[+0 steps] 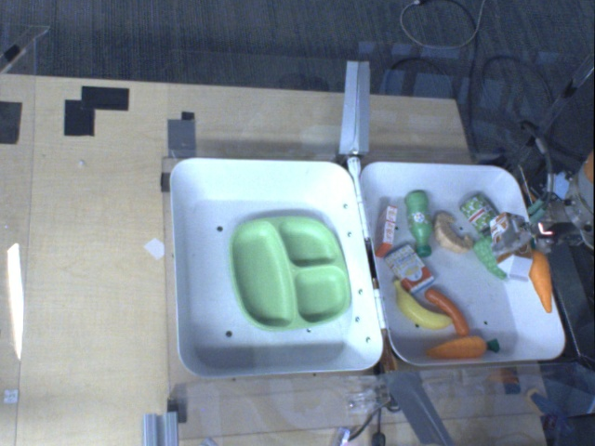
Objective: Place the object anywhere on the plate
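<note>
A green plate [288,269] with three compartments lies in the middle of the left bin [195,249], with nothing on it. The toy foods lie in the right bin [521,342]: a green bottle [418,221], a tan bread roll [453,234], a small can [476,211], a banana [417,309], a red-orange pepper [450,310] and a carrot [459,347]. My gripper [512,234] reaches in from the right edge and sits low over the bin's right side, just right of the can and above a green item [490,258]. I see nothing lifted.
A second carrot [541,282] lies by the right wall of the right bin. A small red-and-white carton [388,222] and a flat packet [406,263] lie near the divider between the bins. Cables hang behind the bench at the upper right.
</note>
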